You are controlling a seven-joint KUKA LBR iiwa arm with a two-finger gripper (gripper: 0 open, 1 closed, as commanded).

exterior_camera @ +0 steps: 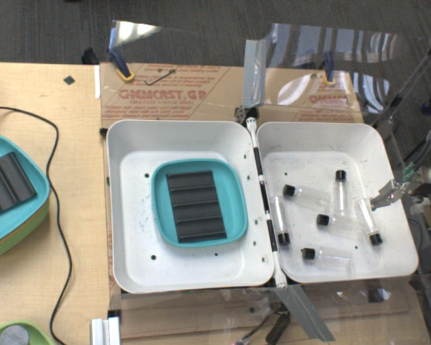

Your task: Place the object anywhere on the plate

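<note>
Beside the teal plate [200, 203], clear vials [339, 191] litter the right bin [388, 261].

A stack of teal plates [11, 192] sits at the left edge of the wooden bench [72, 121], with a black cable [57, 214] curving beside it. Brown cardboard [165, 88] lies at the far side, held by a yellow-tipped clamp [120, 63].

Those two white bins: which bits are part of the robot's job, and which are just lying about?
Part of the job:
- clear vials with black caps, loose in the right bin
- teal plate, with a dark ribbed insert, in the left bin
- gripper, at the right bin's right edge

Just lying about:
- stacked teal plates at the far left
- black cable
- cardboard behind the bins
</note>
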